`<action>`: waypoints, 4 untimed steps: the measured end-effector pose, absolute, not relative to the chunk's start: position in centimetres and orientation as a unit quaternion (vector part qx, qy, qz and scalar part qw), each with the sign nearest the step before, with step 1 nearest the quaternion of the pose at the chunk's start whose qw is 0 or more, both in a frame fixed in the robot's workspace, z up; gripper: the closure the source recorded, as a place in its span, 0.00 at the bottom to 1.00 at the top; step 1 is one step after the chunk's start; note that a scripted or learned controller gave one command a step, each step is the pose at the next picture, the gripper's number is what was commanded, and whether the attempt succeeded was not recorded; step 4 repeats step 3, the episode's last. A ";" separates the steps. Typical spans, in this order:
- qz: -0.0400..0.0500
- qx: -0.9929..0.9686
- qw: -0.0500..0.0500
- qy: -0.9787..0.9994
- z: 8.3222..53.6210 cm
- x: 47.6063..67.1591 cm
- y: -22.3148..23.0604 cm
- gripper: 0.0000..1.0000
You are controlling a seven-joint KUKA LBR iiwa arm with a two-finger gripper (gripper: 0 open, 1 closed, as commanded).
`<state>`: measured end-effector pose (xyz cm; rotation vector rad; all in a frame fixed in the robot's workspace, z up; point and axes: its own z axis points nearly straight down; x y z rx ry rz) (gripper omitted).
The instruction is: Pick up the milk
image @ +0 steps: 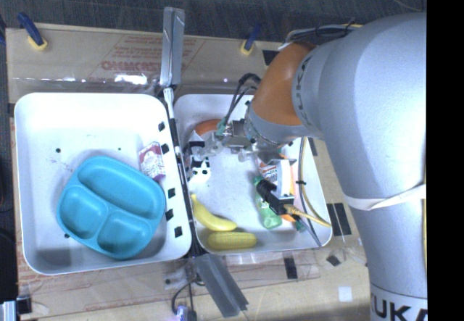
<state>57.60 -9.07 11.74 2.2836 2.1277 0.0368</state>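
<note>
The milk [200, 167] looks like a small white carton with black cow patches, lying at the left side of the right bin [243, 203] close to the divider. My gripper [216, 137] hangs low over the upper left part of that bin, just above and slightly right of the carton. The grey wrist and its orange band [279, 95] cover the bin's upper right part. An orange-red object [206, 126] peeks out right behind the gripper. I cannot make out whether anything sits in the gripper.
The right bin also holds a banana [210, 218], a yellow corn cob [232, 240], a green item [268, 211] and a carrot [293, 212]. The left bin [43, 138] holds a blue divided plate [110, 205] and a red-and-white packet [152, 160].
</note>
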 end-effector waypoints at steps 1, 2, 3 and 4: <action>0.011 0.850 0.006 0.527 10.5 56.9 -9.1 0.00; 0.012 0.847 0.006 0.531 11.4 57.1 -9.0 1.00; -0.004 0.886 -0.002 0.464 18.9 56.8 -0.9 1.00; -0.004 0.886 -0.002 0.464 18.9 56.8 -0.9 1.00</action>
